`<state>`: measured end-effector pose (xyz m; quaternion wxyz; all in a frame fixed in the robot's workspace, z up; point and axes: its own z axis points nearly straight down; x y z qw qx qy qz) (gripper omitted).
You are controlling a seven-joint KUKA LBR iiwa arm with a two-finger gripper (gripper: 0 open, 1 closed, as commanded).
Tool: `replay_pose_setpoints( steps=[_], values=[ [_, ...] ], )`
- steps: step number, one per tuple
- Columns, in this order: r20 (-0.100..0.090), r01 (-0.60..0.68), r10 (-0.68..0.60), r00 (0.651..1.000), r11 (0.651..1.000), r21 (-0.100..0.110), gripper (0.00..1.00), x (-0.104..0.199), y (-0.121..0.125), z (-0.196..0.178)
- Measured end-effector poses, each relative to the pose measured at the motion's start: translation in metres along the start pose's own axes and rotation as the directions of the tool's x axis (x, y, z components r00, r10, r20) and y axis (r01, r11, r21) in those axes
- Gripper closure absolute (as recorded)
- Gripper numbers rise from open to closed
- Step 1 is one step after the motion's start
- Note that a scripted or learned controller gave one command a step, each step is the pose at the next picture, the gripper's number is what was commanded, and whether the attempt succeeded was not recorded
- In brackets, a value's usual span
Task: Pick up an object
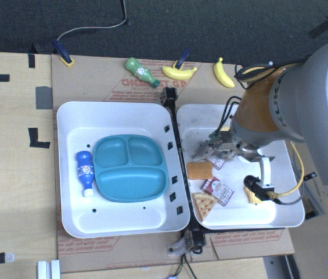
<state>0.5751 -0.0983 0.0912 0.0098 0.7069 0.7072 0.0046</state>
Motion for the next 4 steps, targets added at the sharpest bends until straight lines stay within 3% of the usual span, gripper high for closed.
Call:
replay_pose_setpoints(
  steps=[1,2,3,4],
  values=[
    [0.000,0.000,0.000,1.000,1.000,0.001,0.00,-0.001,-0.014,0.000],
    [0.001,-0.001,0.001,1.000,1.000,-0.003,1.00,-0.002,-0.012,-0.011],
    [0.001,-0.001,0.001,1.000,1.000,-0.003,0.00,-0.002,-0.012,-0.012],
    [-0.007,0.001,-0.001,1.000,1.000,0.017,0.00,-0.002,0.042,0.006]
  ],
)
